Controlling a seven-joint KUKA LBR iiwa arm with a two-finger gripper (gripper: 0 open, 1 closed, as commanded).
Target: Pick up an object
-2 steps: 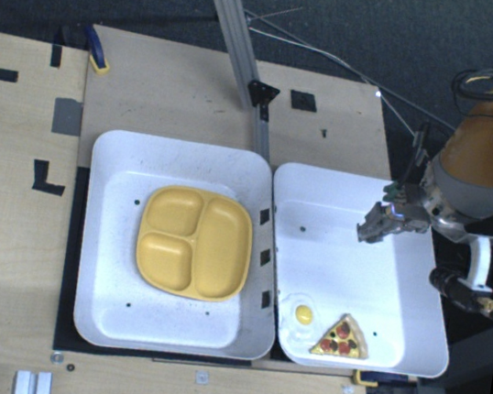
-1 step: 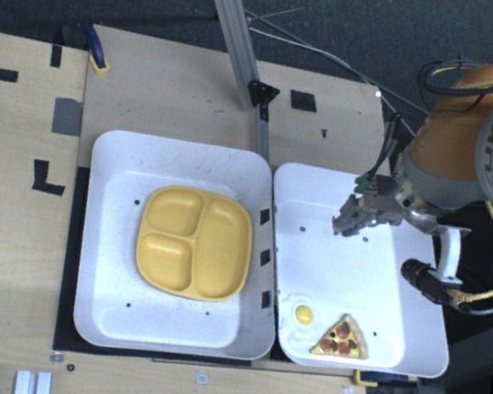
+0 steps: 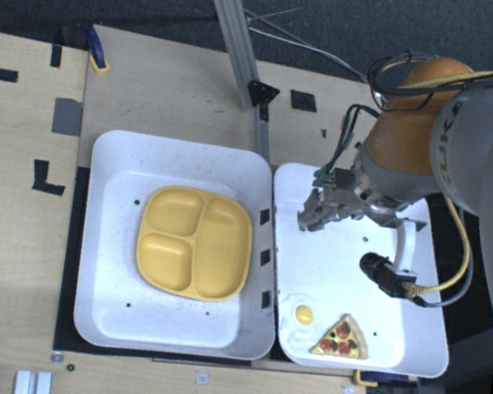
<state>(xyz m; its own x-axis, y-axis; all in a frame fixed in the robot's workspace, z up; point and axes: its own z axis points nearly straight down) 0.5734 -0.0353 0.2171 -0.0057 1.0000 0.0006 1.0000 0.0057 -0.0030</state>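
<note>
In the right bin [image 3: 389, 349], a toy pizza slice [image 3: 342, 338] lies near the front edge, and a toy fried egg [image 3: 301, 315] rests just left of it. A yellow divided plate [image 3: 195, 242] sits in the middle of the left bin [image 3: 121, 172]. My gripper [image 3: 314, 217] hangs over the back left part of the right bin, well behind the egg and the pizza slice. Nothing shows between its fingertips.
A slanted metal pole [image 3: 238, 42] rises behind the bins, ending at a black bracket [image 3: 263, 92]. A black cable fitting [image 3: 383, 273] hangs from the arm over the right bin's middle. Black tape marks dot the wooden bench around the bins.
</note>
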